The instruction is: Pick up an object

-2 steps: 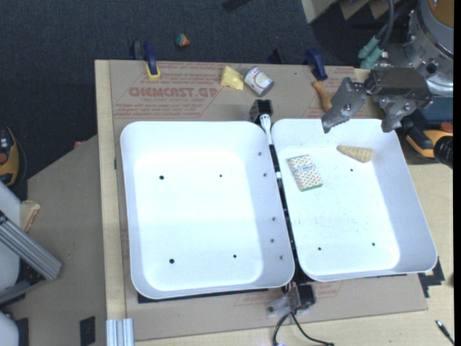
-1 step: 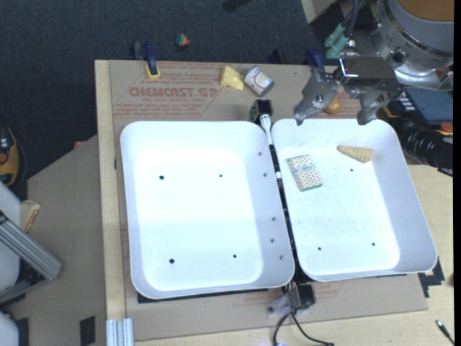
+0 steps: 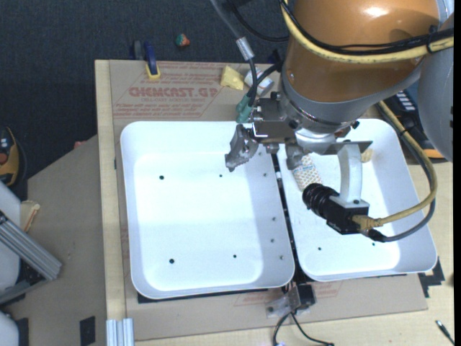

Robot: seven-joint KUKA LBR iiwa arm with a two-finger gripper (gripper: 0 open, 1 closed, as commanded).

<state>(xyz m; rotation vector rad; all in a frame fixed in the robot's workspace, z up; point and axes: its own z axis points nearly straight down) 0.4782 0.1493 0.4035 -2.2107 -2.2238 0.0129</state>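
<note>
Straddling the left bin point(image 3: 194, 222) and right bin point(image 3: 396, 236), the fingers point(image 3: 238, 152) stand wide, a speckled object point(image 3: 308, 171) beside them.

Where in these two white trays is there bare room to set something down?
The left bin is bare from its left wall to the middle divide. The right bin is crowded: the arm hangs over its back, claw at the divide; only its front strip is free.

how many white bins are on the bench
2. The left bin sits toward the view's left. The right bin lies beside it, its far part covered by the arm. No other bin seems hidden.
</note>
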